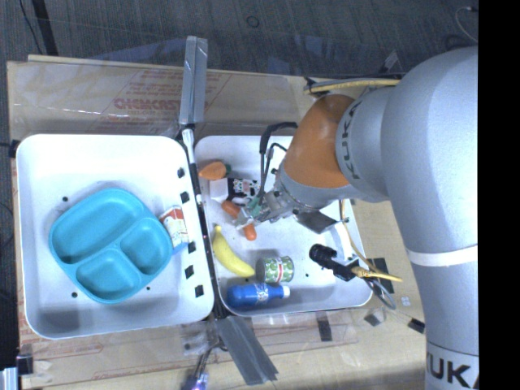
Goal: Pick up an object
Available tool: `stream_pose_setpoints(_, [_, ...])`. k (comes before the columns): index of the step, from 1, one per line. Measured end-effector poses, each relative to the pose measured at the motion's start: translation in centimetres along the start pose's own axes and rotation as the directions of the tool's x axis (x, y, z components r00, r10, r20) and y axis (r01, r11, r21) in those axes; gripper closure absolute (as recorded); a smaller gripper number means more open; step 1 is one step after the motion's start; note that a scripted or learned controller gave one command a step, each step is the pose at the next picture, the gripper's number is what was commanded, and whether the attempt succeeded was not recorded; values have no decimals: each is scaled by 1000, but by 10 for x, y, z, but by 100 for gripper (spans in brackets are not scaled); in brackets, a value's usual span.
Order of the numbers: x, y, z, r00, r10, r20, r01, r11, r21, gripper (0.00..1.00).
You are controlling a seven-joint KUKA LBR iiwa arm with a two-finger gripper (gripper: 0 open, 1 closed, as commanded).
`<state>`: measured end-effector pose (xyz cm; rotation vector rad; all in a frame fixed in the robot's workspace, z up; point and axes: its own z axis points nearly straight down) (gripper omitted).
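While gripper [258, 210] hangs low in right bin [357, 295] | grip state: cannot tell | step: reaching for carrot [249, 231] | next: descend, close.

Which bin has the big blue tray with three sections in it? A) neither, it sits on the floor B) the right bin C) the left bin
C: the blue tray lies in the left bin, while the banana and the blue bottle lie in the right bin.
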<state>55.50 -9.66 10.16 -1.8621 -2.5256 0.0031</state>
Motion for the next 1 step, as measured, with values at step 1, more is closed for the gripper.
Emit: stream_pose_setpoints(1, [29,-34,-157,999,54,2,-54,999,-4,100])
